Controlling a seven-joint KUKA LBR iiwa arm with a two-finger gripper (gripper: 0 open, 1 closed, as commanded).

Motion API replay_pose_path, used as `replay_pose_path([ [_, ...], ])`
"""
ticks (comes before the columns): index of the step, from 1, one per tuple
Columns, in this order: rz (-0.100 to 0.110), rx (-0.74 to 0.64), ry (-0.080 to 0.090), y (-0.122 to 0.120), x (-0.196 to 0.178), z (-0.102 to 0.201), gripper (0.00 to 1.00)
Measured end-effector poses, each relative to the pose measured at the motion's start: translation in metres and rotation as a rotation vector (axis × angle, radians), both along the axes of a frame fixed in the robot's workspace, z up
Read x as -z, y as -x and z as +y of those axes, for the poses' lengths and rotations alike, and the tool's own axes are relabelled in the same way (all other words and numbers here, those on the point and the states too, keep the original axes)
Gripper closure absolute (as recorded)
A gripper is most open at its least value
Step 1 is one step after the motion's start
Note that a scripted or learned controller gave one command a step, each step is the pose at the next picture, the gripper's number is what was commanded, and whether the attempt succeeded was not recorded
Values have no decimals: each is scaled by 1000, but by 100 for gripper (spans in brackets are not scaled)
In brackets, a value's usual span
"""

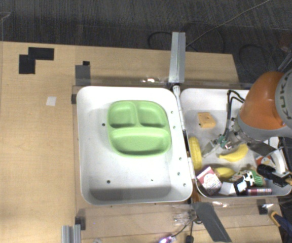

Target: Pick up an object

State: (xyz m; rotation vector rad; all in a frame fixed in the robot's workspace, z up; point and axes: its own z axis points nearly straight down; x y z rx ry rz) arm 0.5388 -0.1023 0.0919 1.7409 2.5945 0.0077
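Arm: you see the grey KUKA arm with its orange band reaching in from the right, over the right white bin.
Gripper: two-finger gripper sits low in the right bin; whether it is released or clenched you cannot tell.
Nearest object: a curved yellow plastic banana lies just beside the gripper, on its near right.
Other right-bin contents: tan wedge-shaped block farther back; yellow corn cob along the left wall; pink-and-white small box at the near left corner.
Left bin: the left white bin holds a green three-compartment plastic tray, well apart from the gripper.
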Motion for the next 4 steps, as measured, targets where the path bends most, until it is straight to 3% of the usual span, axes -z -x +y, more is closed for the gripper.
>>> replay_pose_path([
  [1,1,-160,-2,0,1,-52,0],
  [2,4,-43,-3,-69,2,-59,0],
  [3,12,-316,-1,-104,-125,-46,0],
  [4,15,-480,-1,-101,-51,-79,0],
])
